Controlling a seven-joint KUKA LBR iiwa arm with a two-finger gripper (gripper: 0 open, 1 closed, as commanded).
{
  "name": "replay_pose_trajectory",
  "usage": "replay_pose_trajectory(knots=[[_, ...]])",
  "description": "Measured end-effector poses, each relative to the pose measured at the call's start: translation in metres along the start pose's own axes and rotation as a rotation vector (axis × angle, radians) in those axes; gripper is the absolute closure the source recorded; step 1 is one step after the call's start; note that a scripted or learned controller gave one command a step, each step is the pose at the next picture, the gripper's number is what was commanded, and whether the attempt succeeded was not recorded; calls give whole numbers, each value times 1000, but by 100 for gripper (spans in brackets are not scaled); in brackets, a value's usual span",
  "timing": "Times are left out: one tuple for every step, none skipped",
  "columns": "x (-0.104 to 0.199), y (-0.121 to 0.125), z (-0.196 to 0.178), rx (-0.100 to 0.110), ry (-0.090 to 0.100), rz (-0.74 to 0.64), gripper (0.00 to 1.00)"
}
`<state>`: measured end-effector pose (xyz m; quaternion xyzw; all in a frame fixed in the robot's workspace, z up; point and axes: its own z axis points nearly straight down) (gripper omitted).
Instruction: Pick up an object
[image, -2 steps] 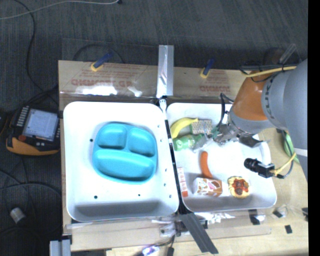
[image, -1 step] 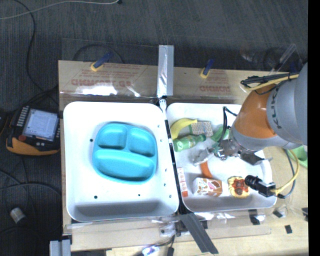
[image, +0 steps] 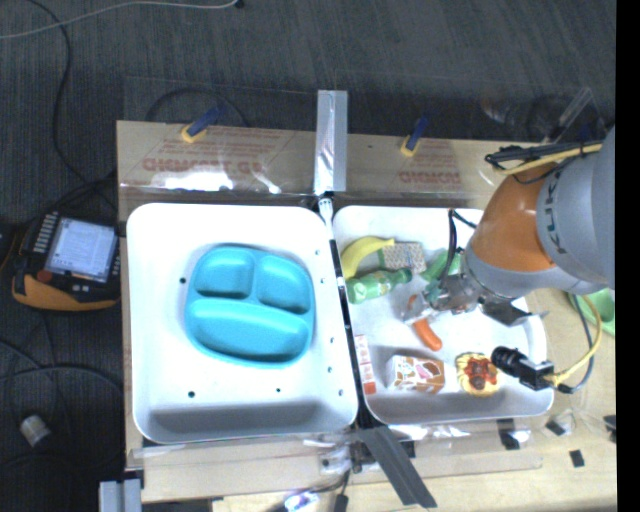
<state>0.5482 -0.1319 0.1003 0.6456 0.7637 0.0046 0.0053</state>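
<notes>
Dark carpet all around, and the desk (image: 140, 140) carries two white bins. The left bin (image: 150, 400) has a blue divided tray (image: 250, 303) in it. The tool (image: 438, 290) is down in the right bin (image: 535, 395), just above a small orange carrot (image: 427, 333), but honestly can't tell if it's spread or pinched. The carrot looks light, hard and a bit slick, so I'd grab it across the middle. A banana (image: 362, 250) and green bottle (image: 372, 287) sit nearby.
</notes>
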Motion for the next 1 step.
replay_pose_trajectory(knots=[[38,-18,-192,15,0,-30,100]])
